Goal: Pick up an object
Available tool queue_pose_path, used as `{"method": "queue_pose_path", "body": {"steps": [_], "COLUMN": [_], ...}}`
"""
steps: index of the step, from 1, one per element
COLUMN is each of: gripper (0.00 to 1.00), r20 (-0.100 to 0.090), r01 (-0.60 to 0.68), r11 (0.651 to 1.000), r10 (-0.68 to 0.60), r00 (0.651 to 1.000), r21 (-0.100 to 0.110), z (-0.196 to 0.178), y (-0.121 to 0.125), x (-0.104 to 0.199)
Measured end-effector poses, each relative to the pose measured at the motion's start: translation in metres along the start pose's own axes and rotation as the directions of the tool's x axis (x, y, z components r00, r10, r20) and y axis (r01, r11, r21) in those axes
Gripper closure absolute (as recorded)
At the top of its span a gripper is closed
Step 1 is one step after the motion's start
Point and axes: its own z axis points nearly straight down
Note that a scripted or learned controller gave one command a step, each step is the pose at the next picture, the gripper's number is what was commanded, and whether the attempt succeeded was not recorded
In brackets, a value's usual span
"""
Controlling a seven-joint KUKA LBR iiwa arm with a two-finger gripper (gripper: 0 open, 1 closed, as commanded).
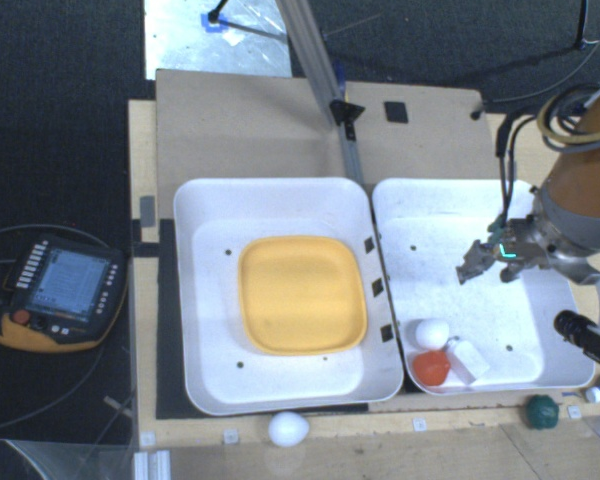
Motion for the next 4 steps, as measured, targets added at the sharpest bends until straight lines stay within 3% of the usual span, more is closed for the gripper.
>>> {"method": "queue_pose_path", "body": {"steps": [1, 4], "gripper": [0.0, 0.0], "r20": [0.0, 0.0], "r01": [0.0, -0.001], "r11": [1.0, 1.0], "r10": [0.0, 0.001], "r00": [1.0, 1.0], "r21": [0.0, 0.003], "z": [0.0, 0.15], "y": [0.0, -0.006], "x": [0.0, -0.012]}}
